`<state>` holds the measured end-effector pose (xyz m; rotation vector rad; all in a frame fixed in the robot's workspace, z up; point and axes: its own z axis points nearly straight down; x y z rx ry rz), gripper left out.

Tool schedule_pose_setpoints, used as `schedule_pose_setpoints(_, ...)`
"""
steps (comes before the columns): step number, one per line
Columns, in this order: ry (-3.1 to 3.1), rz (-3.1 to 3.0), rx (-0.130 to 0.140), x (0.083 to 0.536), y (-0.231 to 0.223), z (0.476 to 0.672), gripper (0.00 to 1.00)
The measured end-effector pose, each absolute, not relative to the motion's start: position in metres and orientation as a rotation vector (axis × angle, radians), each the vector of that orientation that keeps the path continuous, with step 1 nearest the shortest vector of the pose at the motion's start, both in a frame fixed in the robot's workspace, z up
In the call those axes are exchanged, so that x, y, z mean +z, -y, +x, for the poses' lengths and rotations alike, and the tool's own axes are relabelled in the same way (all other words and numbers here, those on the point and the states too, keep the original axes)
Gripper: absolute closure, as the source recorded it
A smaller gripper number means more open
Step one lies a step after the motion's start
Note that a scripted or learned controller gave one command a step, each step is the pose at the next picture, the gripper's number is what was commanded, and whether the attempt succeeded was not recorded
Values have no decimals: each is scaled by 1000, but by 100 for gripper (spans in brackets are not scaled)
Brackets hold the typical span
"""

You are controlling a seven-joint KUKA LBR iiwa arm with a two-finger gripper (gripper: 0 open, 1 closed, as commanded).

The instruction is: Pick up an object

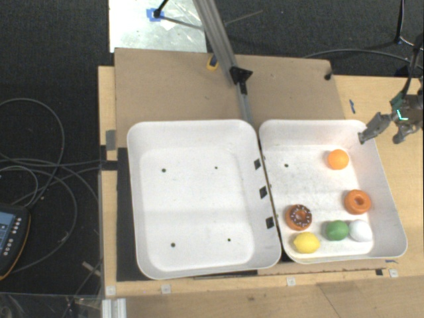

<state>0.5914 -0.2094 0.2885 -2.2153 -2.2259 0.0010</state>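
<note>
Hovering at the right bin's [381, 171] far right corner, gripper [385, 132] with fingers spread open, holding nothing. Nearest below-left, apart from the fingers: orange ball [338, 159]. Farther down: orange ring [358, 202], chocolate donut [299, 216].

We find no text, label, brand, number or sign that we can read anywhere. The dark handheld pendant with a lit screen [10, 234], lying far across from the tool [386, 128] beyond both bins, shows coloured marks on its display, but they are too small and blurred for us to make out. The small blue tag [154, 14] on the pale floor panel carries nothing legible either.
</note>
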Motion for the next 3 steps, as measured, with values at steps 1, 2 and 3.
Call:
schedule_pose_setpoints(1,2230,-2215,0,290,209,592,0)
schedule_pose_setpoints(2,2227,-2213,1,247,203,593,0)
schedule_pose_setpoints(3,2221,-2216,3,187,198,587,0)
